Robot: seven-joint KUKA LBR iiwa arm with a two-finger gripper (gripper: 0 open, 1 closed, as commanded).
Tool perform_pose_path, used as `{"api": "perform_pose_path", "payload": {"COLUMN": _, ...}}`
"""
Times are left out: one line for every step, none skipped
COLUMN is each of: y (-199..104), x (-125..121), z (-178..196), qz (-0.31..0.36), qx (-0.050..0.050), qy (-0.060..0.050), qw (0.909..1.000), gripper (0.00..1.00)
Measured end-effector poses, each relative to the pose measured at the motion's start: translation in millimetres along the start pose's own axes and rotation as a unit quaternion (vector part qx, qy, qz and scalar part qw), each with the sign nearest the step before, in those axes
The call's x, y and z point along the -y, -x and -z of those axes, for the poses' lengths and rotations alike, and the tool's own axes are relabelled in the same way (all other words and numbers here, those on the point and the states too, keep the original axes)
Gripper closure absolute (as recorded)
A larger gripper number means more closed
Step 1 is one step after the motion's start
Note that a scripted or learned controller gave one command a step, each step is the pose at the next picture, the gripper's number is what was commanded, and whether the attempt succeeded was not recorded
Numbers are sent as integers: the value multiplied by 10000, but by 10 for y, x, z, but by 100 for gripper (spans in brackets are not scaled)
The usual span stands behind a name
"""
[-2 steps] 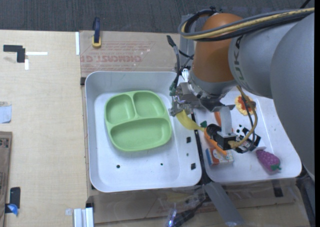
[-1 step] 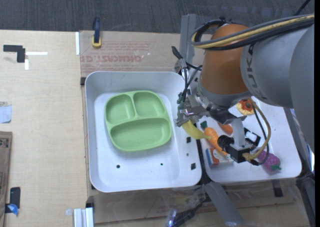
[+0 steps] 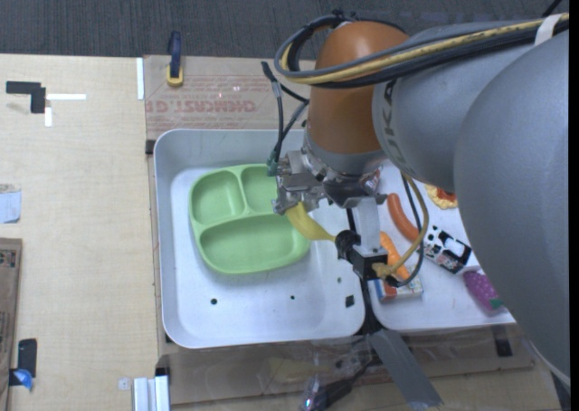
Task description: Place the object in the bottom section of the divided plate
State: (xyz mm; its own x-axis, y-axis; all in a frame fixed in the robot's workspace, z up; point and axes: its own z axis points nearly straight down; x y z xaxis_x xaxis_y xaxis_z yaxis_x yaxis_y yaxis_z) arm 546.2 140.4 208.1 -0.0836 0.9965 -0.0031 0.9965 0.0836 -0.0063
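The big grey arm [image 3: 470, 129] leans in from the right, its orange band [image 3: 353, 83] hanging over the far right part of the left bin [image 3: 181, 310]. Below the band the gripper [image 3: 303, 196] hovers at the right edge of the green divided plate [image 3: 244, 219], which lies in the left half of that bin. A yellow, banana-like object [image 3: 308, 224] slants down and to the right from the gripper, right at its tip; the metal parts crowd together there, so I cannot tell whether the pincer is apart, together, or clamped on the yellow piece. The object's lower end sits just beside the right rim of the plate's big near section, above the bin's floor rather than inside the plate.

In the right bin [image 3: 452, 310] lie a red-orange sausage shape [image 3: 403, 215], a small orange piece [image 3: 391, 251], a black-and-white item [image 3: 443, 251] and a purple lumpy thing [image 3: 482, 290]. A blue-handled clamp [image 3: 174, 61] stands on the brown cardboard [image 3: 217, 97] beyond the left bin.
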Motion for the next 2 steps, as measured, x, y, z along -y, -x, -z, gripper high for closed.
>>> {"api": "perform_pose_path", "payload": {"y": 393, "x": 119, "z": -12, "qz": 1176, "qx": -4, "qy": -4, "qw": 9931, "gripper": 100}}
{"api": "perform_pose_path", "payload": {"y": 595, "x": -359, "z": -11, "qz": 3378, "qx": -3, "qy": 16, "qw": 9412, "gripper": 100}}
